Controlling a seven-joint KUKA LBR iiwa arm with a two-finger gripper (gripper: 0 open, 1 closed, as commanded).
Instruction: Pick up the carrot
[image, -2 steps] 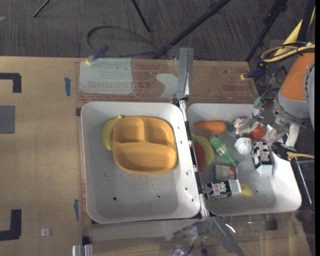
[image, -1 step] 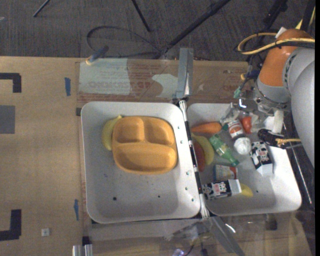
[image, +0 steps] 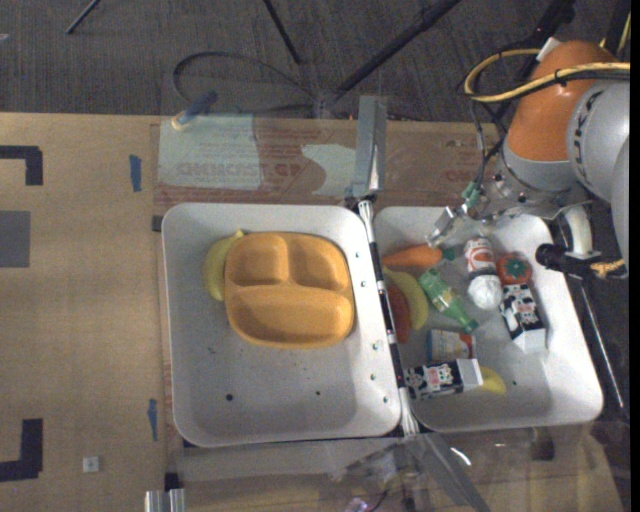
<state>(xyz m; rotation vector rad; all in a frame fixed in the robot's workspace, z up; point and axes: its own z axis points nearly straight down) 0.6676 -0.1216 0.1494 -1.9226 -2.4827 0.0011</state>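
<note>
Lying across the left bin (image: 190, 400), an orange compartment tray (image: 288, 288) covers most of a yellow banana (image: 215, 268), so just a curved strip of the fruit peeks out at the tray's nine o'clock edge. Beyond the bins, at twelve o'clock of the left one, a flattened cardboard sheet (image: 250, 160) carries faded printing too washed out to read.

Moving rightward, a metal divider (image: 372, 230) separates the two bins. Just inside the right bin (image: 570, 390), the carrot (image: 412, 257) rests on its side near the bin's ten o'clock corner, its pointed end toward the divider, with nothing gripping it. At the carrot's six o'clock a second banana (image: 412, 298) curves over a reddish item that is mostly hidden beneath it. A green bottle (image: 445, 300) lies tilted just beside that. Lower, toward six o'clock, a small carton with black-and-white cow patches (image: 440, 378) lies on its side; its lettering is too small to make out. A second cow-patch carton (image: 523, 315) sits toward three o'clock, with a red and green strawberry-like toy (image: 514, 268) touching its upper end. A white can with a red label (image: 479, 256) and a white ball-like object (image: 485, 291) sit between these; the label text is illegible.

The gripper (image: 455, 222) hangs at the carrot's one o'clock, above the bin's upper edge, its fingers blurred against clutter, so I cannot tell whether they are spread or closed. The arm (image: 560, 120) is cut off by the frame's right edge.
</note>
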